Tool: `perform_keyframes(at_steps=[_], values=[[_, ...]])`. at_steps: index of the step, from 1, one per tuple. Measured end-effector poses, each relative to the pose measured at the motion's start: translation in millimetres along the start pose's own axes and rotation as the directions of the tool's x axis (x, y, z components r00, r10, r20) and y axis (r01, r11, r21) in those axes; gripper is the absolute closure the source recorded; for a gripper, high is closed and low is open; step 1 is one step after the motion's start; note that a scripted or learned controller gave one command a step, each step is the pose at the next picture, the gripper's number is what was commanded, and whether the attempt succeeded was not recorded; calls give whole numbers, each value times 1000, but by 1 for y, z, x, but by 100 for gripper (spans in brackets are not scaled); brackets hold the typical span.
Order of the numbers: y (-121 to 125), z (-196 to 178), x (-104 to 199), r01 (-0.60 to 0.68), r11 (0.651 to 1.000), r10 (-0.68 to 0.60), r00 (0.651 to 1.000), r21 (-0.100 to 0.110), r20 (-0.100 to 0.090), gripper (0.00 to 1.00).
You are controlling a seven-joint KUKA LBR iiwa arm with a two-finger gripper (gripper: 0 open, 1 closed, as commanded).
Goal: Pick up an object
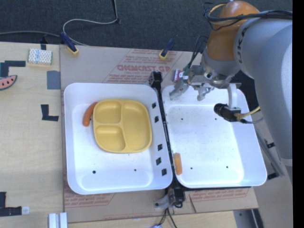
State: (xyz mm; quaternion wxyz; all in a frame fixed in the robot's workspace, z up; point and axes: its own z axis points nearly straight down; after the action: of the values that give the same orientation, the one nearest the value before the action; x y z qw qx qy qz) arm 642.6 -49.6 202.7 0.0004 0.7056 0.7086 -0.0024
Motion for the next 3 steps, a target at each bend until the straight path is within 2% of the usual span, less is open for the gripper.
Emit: perform_keyframes(at_steps=[1,2,3], values=[[25,19,9,-3,1000,3,1000,-2,-2,0],[26,18,45,-3,1000,3,1000,-2,-3,0],[26,9,45,-1,1000,1,1000,-1,-1,100]])
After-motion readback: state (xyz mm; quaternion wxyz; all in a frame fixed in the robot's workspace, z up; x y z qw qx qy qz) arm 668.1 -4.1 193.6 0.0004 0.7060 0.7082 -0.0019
